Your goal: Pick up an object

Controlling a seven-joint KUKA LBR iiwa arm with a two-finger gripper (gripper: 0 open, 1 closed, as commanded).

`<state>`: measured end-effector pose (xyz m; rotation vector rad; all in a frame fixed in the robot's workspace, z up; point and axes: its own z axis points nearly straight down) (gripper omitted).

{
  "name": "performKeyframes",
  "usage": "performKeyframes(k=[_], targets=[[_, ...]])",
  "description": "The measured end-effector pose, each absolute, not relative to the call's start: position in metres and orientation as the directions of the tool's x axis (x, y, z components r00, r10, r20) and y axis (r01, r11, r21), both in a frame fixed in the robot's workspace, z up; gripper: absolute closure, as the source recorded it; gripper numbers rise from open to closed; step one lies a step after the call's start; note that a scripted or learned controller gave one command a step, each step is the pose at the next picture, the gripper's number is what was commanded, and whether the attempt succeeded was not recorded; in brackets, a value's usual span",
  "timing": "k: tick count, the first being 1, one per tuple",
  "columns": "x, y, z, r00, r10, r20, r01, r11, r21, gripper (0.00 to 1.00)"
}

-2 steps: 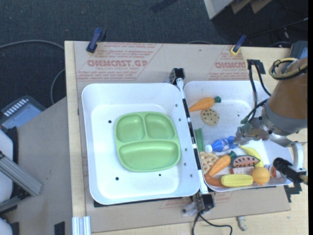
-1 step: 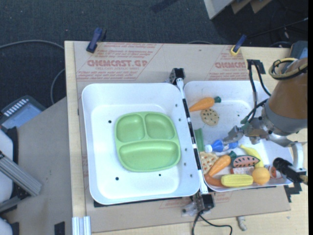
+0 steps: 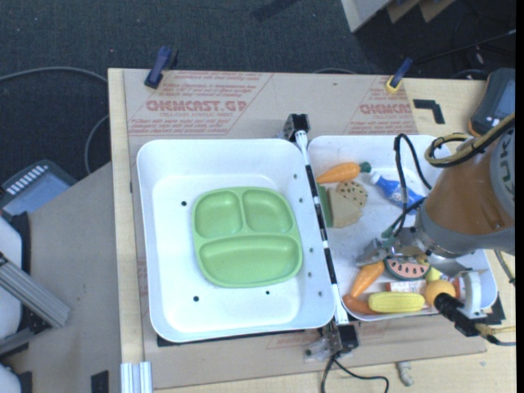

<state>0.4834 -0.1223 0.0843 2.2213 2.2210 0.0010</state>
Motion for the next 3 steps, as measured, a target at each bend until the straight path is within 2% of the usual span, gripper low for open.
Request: performKeyframes(k=[1,2,3], targets=[[0.484,-0.122,0.094,0.0,1.0,-0.001,1.0,0.0,0.004,1.0],[0.525,-0.194,0.15,0.001,1.0,-0.002,1.0,-0.001,0.002,1.0],[0.621,-0.201,0.184,-0.001,1.0,-0.002,1.0,0.001,0.003,1.0]])
